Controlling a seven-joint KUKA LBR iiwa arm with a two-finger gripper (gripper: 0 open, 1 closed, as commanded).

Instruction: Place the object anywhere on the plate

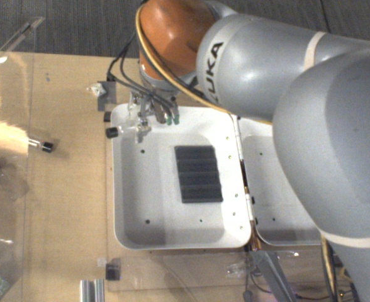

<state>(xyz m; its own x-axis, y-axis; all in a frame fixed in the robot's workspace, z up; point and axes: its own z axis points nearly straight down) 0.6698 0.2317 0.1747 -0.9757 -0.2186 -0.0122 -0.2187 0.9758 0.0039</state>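
Nearest the camera: left white bin, holding one dark ribbed rectangular object flat near its centre. Beyond, over the bin's far-left corner: gripper, apart from the object; jaw state cannot be told.

My arm comes in from the right of the frame, a broad grey body that fills the right side from top to bottom. It narrows as it runs toward the upper middle, where the KUKA lettering sits on its side. Past that my orange band bulges near the top centre of the frame, ringed by a yellow cable and several dark ones looping down its left side. Below the band hangs my gripper, in the upper middle left of the frame, pointing down. It is small and partly blurred here, so I cannot tell how it is set.
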